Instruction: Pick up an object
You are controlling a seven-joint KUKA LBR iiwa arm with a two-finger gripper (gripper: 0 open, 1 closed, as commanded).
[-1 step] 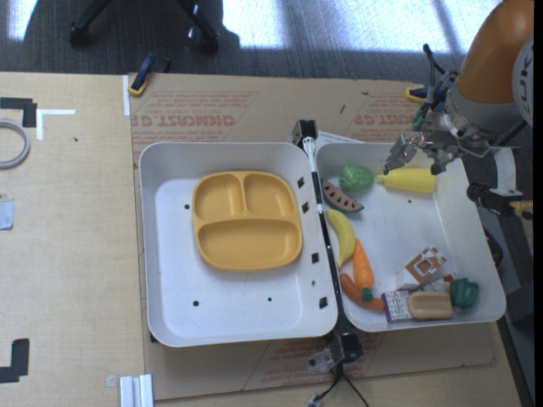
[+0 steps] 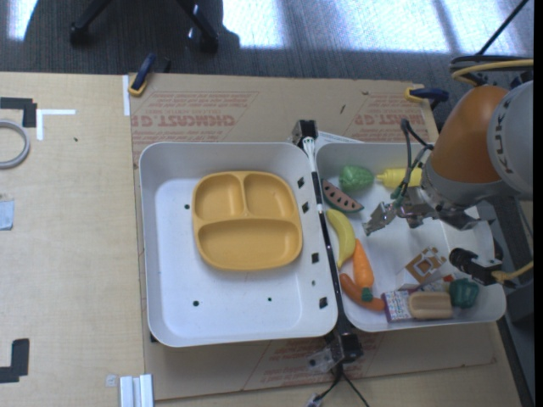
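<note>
My gripper (image 2: 379,217) hangs over the middle of the right bin (image 2: 386,248), reaching in from the right, with nothing visible between its fingers. To its left lie a yellow banana (image 2: 342,233), a watermelon slice (image 2: 342,197) and an orange carrot (image 2: 362,266). A green vegetable (image 2: 357,177) and a yellow piece (image 2: 393,176) rest at the bin's far side. Along the near edge sit a red pepper (image 2: 352,288), a purple-ended packet with a tan bread roll (image 2: 422,305), a dark green item (image 2: 463,292) and a small brown pretzel-like piece (image 2: 426,264).
The left bin (image 2: 170,270) holds a yellow divided plate (image 2: 247,220). A black clamp (image 2: 305,131) joins the bins at the far side, another (image 2: 344,346) at the near side. Cables run beside the arm's orange band (image 2: 475,134) at right.
</note>
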